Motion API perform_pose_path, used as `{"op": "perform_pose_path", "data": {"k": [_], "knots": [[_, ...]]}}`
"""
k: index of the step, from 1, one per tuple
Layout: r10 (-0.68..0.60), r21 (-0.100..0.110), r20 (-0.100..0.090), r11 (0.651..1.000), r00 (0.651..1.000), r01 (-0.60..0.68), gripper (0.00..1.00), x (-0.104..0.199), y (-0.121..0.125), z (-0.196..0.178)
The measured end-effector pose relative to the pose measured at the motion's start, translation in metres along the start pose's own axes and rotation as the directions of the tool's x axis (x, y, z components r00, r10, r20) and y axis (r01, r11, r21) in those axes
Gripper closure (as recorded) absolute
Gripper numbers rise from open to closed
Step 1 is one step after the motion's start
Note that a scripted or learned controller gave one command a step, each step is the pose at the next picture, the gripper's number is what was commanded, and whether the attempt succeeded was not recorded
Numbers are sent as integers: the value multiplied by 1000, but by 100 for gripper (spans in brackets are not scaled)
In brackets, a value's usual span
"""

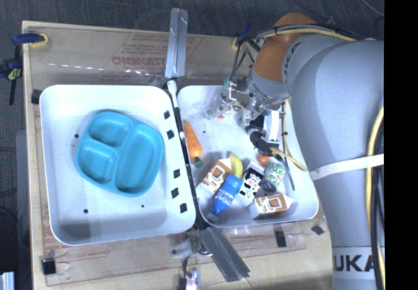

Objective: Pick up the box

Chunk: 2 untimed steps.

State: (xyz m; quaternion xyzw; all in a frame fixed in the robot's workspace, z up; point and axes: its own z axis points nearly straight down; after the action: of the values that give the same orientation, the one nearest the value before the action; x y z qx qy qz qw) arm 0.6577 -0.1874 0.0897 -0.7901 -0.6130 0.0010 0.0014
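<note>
Two small brown-and-white boxes lie in the right bin [300, 213]: one box [213, 177] near the divider, the other box [271, 205] at the front right. Between them sits a black-and-white cow-patterned carton [250, 185]. My gripper [224, 104] hangs over the far part of the right bin, below the orange wrist band, well behind the pile and apart from every box. Nothing shows in it.
A carrot [192, 142], a yellow banana [235, 166], a blue bottle [226, 194] and a green can [275, 175] crowd the boxes. The left bin [59, 217] holds a blue divided tray [121, 151]. My grey arm covers the right bin's right side.
</note>
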Motion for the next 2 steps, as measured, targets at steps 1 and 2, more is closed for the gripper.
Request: {"op": "perform_pose_path", "data": {"k": [1,2], "knots": [[60,-3,0,998,998,-60,0,-5,2,-1],[70,6,1,998,998,-70,0,-3,-60,2]]}}
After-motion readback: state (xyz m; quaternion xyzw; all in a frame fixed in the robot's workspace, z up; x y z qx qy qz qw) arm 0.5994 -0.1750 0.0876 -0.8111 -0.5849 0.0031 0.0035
